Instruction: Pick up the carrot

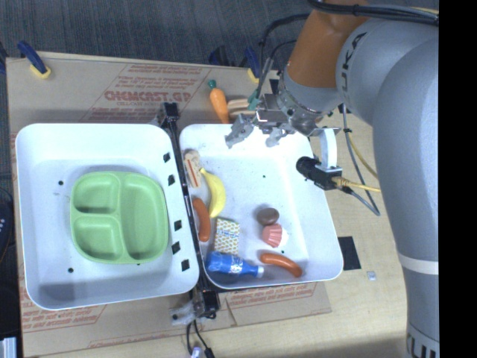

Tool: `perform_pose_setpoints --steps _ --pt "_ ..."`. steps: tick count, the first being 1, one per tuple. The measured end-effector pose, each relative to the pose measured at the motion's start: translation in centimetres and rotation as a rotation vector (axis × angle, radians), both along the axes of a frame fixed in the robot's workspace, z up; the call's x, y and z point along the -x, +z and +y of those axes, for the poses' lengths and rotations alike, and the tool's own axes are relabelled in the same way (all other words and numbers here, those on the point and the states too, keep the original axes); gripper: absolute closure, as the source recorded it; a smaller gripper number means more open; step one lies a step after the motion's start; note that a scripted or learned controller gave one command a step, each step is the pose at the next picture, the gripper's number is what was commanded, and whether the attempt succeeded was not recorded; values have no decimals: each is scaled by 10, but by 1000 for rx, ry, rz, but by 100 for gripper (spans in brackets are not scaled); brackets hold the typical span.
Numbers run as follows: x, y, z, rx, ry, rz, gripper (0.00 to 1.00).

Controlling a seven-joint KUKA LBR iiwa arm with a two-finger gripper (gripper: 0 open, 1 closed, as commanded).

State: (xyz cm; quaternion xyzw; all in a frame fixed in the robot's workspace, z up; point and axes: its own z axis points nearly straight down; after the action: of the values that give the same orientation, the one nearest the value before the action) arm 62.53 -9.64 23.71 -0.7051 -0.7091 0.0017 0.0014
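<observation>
The carrot (pixel 218 104) lies outside the right bin (pixel 320 233), on the cardboard just past its far rim, orange body with a green tip at the far end. Its long axis runs roughly away from the camera, slightly slanted. The gripper (pixel 255 131) hovers over the bin's far edge with its two fingers spread apart and nothing between them. From the jaws the carrot sits just to their left and a little beyond, near but apparently not touching; the slant makes height hard to judge

Grey arm (pixel 395 88), orange band (pixel 320 39), black cables (pixel 373 10)
</observation>
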Motion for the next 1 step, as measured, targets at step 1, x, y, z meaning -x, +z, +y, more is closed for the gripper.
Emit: perform_pose_setpoints --steps 1 --pt "-30 -147 -10 0 -156 2 0"
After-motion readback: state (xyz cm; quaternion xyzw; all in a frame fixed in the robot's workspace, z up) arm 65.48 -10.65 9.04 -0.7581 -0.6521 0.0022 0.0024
